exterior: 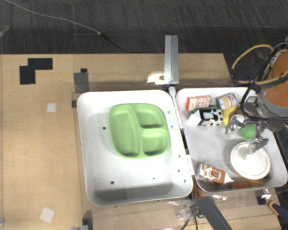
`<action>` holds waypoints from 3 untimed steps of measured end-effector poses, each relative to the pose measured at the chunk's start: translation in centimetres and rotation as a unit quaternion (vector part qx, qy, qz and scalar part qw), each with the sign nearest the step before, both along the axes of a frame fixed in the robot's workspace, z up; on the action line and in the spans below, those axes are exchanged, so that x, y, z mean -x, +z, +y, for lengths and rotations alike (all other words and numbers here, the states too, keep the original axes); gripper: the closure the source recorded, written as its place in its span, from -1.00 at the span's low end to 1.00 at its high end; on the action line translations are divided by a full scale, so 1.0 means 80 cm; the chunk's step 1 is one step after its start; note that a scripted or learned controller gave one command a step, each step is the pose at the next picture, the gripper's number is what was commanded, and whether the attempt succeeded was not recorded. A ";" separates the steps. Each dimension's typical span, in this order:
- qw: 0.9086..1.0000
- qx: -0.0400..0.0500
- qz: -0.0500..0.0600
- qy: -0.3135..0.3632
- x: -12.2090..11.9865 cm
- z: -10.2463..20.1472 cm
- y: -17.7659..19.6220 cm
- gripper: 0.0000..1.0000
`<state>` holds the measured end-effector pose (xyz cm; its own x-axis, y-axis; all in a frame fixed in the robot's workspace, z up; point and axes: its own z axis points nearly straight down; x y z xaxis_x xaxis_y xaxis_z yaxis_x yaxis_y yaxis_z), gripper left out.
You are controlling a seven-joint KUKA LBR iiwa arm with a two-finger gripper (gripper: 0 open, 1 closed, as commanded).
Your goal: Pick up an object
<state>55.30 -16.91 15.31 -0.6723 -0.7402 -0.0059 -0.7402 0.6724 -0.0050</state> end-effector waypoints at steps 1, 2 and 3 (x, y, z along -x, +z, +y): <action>1.000 0.001 -0.006 -0.001 0.001 -0.003 -0.029 -1.00; 0.993 0.004 -0.006 0.115 -0.062 0.016 -0.077 -1.00; 0.995 -0.001 -0.017 0.102 0.056 0.024 -0.075 -1.00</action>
